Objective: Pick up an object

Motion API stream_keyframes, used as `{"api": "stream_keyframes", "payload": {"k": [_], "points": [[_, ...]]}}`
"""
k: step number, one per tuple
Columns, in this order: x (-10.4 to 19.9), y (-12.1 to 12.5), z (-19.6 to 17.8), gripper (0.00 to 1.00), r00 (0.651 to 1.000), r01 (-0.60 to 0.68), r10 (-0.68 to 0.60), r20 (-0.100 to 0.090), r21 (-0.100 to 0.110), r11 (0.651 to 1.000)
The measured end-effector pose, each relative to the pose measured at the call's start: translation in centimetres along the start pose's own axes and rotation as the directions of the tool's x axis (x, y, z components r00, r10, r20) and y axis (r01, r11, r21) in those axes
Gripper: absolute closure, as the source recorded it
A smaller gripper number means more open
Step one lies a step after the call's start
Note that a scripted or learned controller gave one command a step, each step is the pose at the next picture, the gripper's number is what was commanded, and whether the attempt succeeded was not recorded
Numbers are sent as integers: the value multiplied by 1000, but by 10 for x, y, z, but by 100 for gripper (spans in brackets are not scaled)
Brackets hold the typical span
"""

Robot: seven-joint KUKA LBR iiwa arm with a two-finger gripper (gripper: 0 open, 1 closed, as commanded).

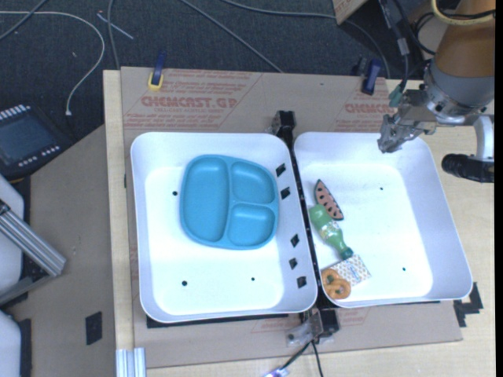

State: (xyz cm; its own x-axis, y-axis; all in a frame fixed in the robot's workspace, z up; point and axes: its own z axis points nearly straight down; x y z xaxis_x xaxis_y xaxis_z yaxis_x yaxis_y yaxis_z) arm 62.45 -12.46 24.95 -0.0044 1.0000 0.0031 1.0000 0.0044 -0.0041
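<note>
In the right bin (pixel 416 210), along its left wall, lie a watermelon slice (pixel 326 197), a green bottle-shaped toy (pixel 329 227) and an orange, pretzel-like item with a checked wrapper (pixel 344 276). My gripper (pixel 391 140) hangs over the bin's far edge, well up and to the right of these objects. Nothing shows between its fingers. A blue divided plate (pixel 229 201) lies in the left bin (pixel 157 234).
A black divider with clips (pixel 292 203) runs between the two bins. Blue clamps (pixel 158 75) (pixel 369 75) hold the cardboard at the back. Cables trail across the dark floor behind. The arm's orange band (pixel 465 22) stands at the upper right.
</note>
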Motion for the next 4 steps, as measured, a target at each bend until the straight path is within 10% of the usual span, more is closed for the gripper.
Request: {"api": "stream_keyframes", "payload": {"k": [4], "points": [[181,-80,19,100,1000,0,0,0,2,1000]]}}
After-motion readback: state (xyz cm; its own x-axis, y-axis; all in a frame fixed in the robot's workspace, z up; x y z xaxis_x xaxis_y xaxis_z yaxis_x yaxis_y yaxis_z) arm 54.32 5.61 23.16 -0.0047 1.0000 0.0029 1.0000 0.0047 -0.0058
